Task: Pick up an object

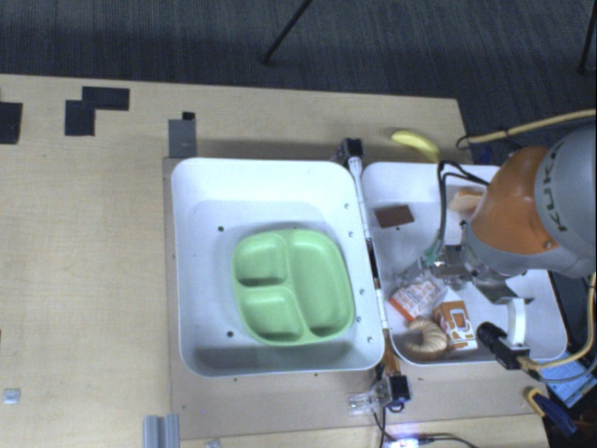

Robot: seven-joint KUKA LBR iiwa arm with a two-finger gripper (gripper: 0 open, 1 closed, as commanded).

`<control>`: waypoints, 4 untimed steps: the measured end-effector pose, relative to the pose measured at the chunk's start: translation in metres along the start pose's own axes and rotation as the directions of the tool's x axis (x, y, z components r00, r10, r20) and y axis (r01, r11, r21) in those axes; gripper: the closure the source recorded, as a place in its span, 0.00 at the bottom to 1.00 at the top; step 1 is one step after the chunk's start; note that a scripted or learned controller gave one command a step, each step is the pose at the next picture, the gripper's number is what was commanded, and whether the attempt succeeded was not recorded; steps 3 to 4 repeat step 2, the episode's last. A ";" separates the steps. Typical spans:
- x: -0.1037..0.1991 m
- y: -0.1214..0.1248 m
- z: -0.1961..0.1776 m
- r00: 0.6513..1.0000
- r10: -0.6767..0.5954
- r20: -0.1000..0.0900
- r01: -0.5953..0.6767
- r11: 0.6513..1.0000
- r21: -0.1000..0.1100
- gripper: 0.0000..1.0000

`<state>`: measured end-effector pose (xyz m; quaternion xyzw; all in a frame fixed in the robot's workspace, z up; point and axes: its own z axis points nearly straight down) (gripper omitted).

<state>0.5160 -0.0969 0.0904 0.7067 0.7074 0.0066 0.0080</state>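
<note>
The right bin [401, 189] holds a brown rectangular block [393, 216] near its back. Toward the front lie an orange and white packet [414, 298], a small orange box [454, 322] and a round tan pastry [424, 340]. My gripper [437, 261] reaches in from the right and hangs low just above and behind the packet, with the grey wrist and orange band [508, 208] over the bin's right half. A pale tan object [464, 198] peeks out behind the arm.
In the left bin [201, 203] lies a green divided plate [292, 285]. A yellow banana [415, 142] rests on the bench behind the right bin. A rail [364, 222] divides the two bins.
</note>
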 end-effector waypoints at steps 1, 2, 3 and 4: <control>0.001 0.004 -0.013 1.000 -0.001 -0.001 0.001 1.000 -0.008 1.00; 0.001 0.003 -0.013 1.000 -0.001 -0.001 0.001 1.000 -0.007 0.00; 0.001 0.003 -0.013 1.000 -0.001 -0.001 0.001 1.000 -0.007 0.00; 0.001 0.003 -0.013 1.000 -0.001 -0.001 0.001 1.000 -0.007 0.00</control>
